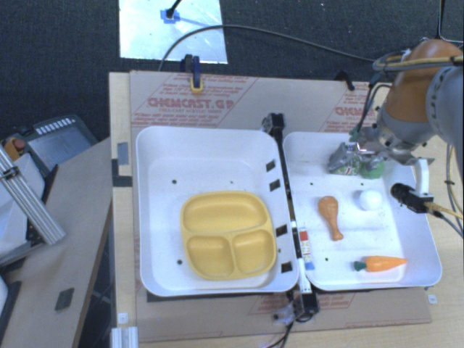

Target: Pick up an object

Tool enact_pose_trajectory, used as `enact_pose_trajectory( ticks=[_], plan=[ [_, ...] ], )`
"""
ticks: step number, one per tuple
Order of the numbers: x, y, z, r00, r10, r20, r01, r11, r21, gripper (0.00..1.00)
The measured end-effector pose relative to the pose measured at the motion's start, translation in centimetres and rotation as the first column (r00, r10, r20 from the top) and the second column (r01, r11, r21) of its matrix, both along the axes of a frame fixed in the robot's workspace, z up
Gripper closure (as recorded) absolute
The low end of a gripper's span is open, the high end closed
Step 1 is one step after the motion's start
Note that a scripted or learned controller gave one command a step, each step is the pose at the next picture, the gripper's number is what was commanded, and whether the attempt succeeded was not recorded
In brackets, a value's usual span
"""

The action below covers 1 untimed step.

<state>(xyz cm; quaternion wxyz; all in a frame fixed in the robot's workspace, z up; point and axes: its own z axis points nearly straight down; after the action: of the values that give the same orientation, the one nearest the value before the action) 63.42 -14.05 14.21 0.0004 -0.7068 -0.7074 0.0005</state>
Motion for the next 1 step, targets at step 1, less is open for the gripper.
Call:
enact_pose_trajectory(
  ticks=[1],
  plan=[
    [-0.05, 0.03, -5.21, 1.000, -0.001, -0.002, 0.001, 1.000, 0.000, 0.00]
  ],
)
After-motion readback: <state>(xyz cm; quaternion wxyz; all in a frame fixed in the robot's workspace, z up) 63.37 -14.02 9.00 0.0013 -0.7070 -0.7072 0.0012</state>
